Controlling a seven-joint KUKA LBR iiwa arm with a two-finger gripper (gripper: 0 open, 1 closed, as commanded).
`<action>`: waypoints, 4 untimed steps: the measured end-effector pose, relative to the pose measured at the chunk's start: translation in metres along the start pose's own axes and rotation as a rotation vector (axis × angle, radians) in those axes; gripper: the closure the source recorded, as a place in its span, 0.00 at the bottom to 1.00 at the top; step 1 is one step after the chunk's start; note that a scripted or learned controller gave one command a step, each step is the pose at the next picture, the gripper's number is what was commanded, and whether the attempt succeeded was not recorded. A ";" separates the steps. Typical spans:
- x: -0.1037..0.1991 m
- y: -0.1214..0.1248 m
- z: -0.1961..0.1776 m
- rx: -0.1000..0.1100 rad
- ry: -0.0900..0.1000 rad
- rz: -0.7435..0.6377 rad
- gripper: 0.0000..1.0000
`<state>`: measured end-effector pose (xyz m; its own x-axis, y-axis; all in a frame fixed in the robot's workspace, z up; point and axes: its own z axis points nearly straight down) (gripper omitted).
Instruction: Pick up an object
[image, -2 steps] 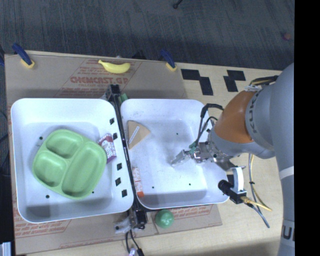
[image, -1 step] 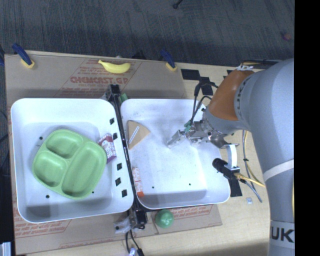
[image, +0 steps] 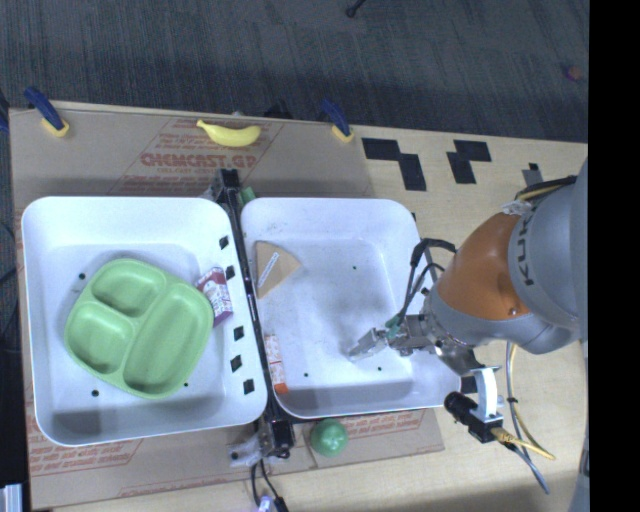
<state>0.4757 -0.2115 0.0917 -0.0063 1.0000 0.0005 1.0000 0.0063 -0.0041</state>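
The claw (image: 365, 345) hangs low in the right bin (image: 330, 215); whether it is open I cannot tell; the tan wedge (image: 275, 268) lies at 10 o'clock, so closing here risks grasping nothing.

Tan wedge-shaped piece (image: 275, 268) flat in right bin's (image: 330, 212) upper-left corner, beside the divider.

Two white bins (image: 60, 225) sit on brown cardboard (image: 300, 150) with red print. The divided plate (image: 138, 325) is pale green, the banana (image: 229, 131) yellow, the ball (image: 328, 437) green, and the wedge (image: 275, 268) tan. The arm (image: 520, 270) is grey and orange.
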 end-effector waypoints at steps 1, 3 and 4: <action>0.000 0.049 0.000 -0.002 0.000 -0.001 0.00; 0.000 0.044 -0.019 -0.001 0.000 0.000 0.00; 0.001 0.000 0.000 -0.001 0.000 -0.001 0.00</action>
<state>0.4761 -0.2109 0.0916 -0.0075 1.0000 0.0006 1.0000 0.0075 -0.0034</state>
